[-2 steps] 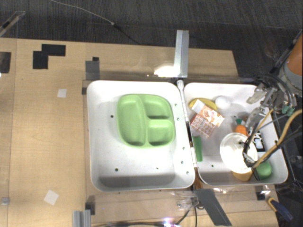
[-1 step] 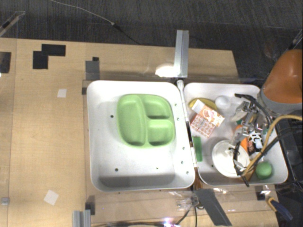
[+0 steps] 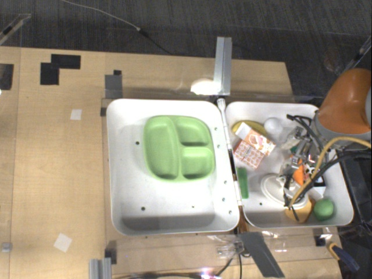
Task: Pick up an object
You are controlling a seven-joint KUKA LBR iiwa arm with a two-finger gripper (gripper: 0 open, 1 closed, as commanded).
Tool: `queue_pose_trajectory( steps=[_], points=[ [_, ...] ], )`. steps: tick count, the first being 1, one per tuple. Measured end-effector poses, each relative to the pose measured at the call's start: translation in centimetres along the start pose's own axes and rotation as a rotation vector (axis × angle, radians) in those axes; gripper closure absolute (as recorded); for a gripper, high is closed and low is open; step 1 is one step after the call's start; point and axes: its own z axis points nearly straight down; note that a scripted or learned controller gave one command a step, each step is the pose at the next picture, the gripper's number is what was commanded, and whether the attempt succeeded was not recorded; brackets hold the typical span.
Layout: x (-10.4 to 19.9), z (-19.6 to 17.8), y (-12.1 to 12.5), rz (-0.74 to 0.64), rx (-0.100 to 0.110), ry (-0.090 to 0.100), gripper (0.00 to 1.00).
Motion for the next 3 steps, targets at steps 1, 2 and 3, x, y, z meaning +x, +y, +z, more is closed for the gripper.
queue_pose_trajectory(
  steps=[1,2,3],
  points=[
    [-1.5,0.4,-2.1,0.031,-0.002,0.016,0.0],
    [-1.5,0.5,-0.2,0.056,0.004,0.015,0.0],
    [-1.9,-1.3,0.2,0.05,0.0,0.009,1.0]
  ],
)
